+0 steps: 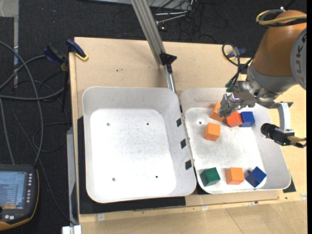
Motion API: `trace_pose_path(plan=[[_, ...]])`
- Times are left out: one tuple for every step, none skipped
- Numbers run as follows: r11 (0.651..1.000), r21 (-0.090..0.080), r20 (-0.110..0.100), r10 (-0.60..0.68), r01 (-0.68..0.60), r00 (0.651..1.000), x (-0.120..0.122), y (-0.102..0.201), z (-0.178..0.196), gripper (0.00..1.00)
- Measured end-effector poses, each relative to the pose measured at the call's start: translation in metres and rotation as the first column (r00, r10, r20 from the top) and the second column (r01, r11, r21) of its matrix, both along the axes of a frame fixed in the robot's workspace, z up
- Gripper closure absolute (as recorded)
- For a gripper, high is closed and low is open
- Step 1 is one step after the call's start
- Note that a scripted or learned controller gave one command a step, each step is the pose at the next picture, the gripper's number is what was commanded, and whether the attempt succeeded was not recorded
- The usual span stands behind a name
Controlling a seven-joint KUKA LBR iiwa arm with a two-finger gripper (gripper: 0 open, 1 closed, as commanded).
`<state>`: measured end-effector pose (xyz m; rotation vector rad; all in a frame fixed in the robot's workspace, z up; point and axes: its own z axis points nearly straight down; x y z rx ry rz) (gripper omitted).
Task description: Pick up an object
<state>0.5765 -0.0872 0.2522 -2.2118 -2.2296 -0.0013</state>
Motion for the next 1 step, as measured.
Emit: trace_pose_path(plan=[[1.000,0.000,0.001,0.001,-0.001,1.000,0.0114,0.0623,-0.0016,1.00]])
